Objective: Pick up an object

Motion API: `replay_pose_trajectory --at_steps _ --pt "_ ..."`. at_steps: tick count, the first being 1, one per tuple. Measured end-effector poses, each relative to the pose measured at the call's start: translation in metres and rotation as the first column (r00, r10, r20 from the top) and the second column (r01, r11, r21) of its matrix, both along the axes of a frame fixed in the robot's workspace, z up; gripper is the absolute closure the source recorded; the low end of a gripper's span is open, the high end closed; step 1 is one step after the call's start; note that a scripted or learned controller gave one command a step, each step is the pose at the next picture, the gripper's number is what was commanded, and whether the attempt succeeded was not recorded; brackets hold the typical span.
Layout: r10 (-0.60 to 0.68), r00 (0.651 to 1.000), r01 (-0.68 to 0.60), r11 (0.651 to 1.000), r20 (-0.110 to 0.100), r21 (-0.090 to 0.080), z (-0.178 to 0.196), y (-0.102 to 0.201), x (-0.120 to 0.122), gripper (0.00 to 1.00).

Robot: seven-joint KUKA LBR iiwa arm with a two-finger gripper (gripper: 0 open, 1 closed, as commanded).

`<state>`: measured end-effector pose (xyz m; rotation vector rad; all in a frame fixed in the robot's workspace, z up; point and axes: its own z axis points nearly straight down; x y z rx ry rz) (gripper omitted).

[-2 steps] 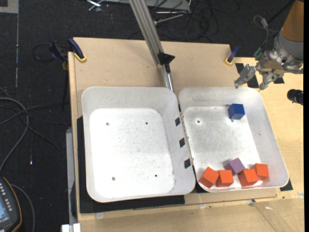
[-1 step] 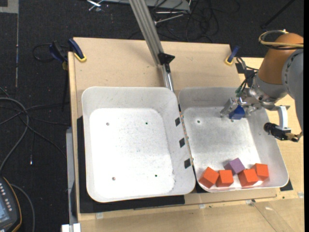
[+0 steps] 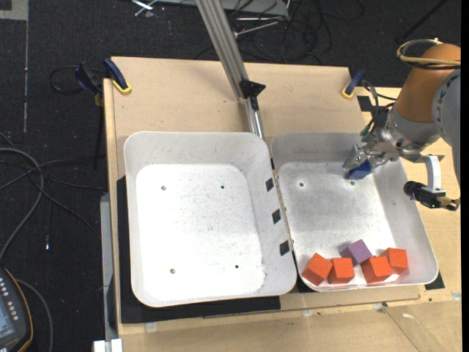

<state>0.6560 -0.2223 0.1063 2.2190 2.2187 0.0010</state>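
The gripper (image 3: 360,161) sits low over the far part of the right bin (image 3: 330,211), and a small blue object (image 3: 358,170) appears pinched between its fingers, so the grasp looks made but the lift is not yet clear. Four orange blocks (image 3: 317,268) and a purple block (image 3: 358,251) lie well below it, along the bin's near edge.

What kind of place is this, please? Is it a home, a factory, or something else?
Most likely a robotics lab. A grey and orange robot arm reaches over two white bins on a wooden bench held by clamps. Loose cables lie on the dark carpet, and small orange blocks serve as test objects.
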Motion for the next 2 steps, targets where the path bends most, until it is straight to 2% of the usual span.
replay_pose_trajectory --at_steps 1,2 --pt "0.01 1.0 -0.01 1.0 0.004 0.004 0.106 0.114 -0.037 1.0" --pt "0.01 1.0 -0.01 1.0 -0.004 0.006 0.088 0.221 -0.025 1.0"
